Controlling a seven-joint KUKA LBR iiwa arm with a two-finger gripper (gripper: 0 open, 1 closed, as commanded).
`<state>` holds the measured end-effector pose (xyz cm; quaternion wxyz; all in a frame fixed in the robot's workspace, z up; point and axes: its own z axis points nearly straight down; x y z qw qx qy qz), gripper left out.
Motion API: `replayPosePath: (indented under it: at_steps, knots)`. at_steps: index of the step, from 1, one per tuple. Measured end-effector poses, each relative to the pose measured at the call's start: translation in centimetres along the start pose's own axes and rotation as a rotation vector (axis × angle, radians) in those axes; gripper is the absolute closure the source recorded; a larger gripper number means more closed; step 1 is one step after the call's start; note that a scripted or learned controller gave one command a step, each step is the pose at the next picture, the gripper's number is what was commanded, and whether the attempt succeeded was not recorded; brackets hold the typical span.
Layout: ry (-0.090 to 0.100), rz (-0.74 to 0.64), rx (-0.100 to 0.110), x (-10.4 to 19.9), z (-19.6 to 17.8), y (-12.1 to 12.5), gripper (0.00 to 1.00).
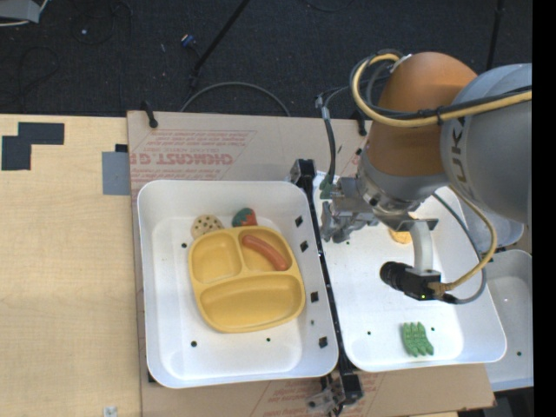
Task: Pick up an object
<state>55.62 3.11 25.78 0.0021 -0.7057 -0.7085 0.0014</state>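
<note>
**Arm over the right bin, with objects lying in both bins**

The grey arm [469, 137] with its orange band is reaching in from the right and hanging over the far left part of the right bin [486, 341]. The gripper [340, 226] is sitting just beside the divider between the two bins; whether the jaws are apart or together cannot be told, since the wrist is covering them from above. Nothing is showing between them.

In the right bin, a green ridged object [417, 339] is lying near the front edge, well apart from the gripper. A small orange object [400, 235] is peeking out from under the arm. A black unit [408, 281] with cable attached is hanging off the arm and standing over the bin floor between the two.

In the left bin [161, 320], a yellow compartment tray [248, 307] is resting tilted. A sausage [266, 251] is lying in its upper right compartment. A cookie [206, 225] and a red and green object [244, 217] are lying just beyond the tray's far rim.

Both bins are sitting on cardboard [200, 150] on the bench [61, 276].
</note>
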Motion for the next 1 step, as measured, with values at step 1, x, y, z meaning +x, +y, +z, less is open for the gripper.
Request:
replayPosePath:
  at_steps: [1]
  knots:
    - [-0.001, 0.0, 0.002, 4.51, 2.1, 0.47, 1.0]
